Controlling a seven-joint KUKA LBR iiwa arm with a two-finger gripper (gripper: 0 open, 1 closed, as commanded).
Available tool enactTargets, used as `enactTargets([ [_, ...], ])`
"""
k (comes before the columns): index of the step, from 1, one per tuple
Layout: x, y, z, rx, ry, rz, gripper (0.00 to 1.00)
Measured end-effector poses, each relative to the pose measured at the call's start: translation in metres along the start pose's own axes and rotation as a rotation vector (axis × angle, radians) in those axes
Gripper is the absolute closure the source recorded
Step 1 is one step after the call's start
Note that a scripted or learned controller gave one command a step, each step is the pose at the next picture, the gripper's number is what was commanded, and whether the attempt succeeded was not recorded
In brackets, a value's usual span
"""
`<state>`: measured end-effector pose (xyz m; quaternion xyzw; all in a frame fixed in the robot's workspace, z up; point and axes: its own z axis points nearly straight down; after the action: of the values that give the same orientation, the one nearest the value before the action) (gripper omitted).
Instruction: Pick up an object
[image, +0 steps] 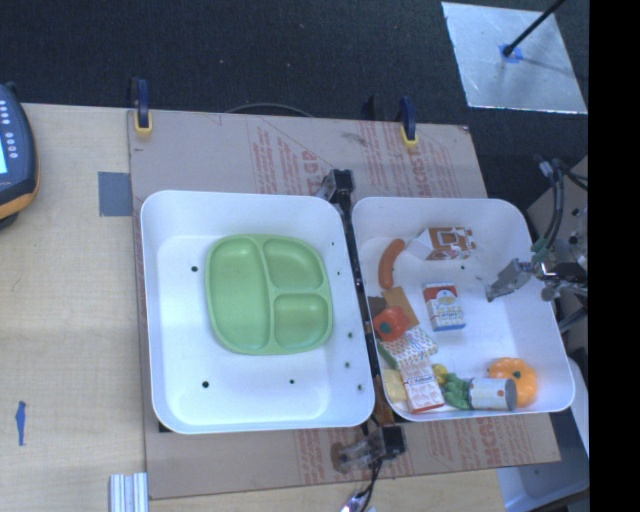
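While grey two-finger gripper (503, 283) hovers at right white bin (540, 335) edge, I cannot tell fingers' state; nothing visibly held, small red-white carton (444, 306) untouched, pick remains undone.

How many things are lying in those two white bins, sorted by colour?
Green: 2, the divided plate and a small green piece
Red or orange: 3, the sausage, the tomato, the orange fruit
Printed packets and boxes: 4 at least
Grey can: 1
Total: about 10; the pile overlaps.
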<state>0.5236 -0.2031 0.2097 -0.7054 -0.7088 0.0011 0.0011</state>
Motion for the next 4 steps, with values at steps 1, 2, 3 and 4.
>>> enactTargets([
  [1, 0.068, 0.063, 0.103, 0.000, 0.001, -0.008, 0.00],
  [2, 0.059, 0.112, 0.118, -0.005, -0.001, -0.002, 0.00],
  [3, 0.058, 0.128, 0.117, 0.033, 0.007, 0.007, 0.00],
  [4, 0.051, 0.048, 0.118, 0.008, 0.001, 0.003, 0.00],
])
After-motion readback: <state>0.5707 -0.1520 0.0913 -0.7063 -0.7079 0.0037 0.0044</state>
